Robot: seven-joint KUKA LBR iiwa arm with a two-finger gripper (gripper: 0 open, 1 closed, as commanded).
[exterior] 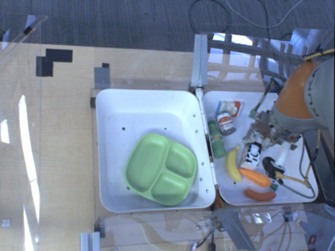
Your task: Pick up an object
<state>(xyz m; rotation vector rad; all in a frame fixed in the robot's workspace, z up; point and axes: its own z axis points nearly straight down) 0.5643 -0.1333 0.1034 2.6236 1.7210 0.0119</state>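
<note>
1. Orange and grey fill the near side of the right bin, where the arm leans in from the right with its wrist bent down and the gripper low over the toys.
2. Directly under the tool sits a small black-and-white object. From where I stand I cannot tell whether it is touching the tool or merely beneath it, and I cannot tell whether the tool is released or clenched.
3. Crowding looks like the main risk. A carrot lies just below the tool, a banana just to its left, and a red sausage a little further down. A descent slightly off centre could push these into each other instead of isolating one.
4. I would guess the black-and-white piece could tip or skid sideways if only one side is pressed, since it seems to stand rather than lie flat.
5. Up and to the left of the tool rest a can and a packet, with a green bottle against the bin's wall; a wide swing on lifting might clip them.
6. Well to the left, the other bin holds a green divided plate, far from any trouble.
7. Cables hang near the wrist, and they could snag on retreat.
</note>
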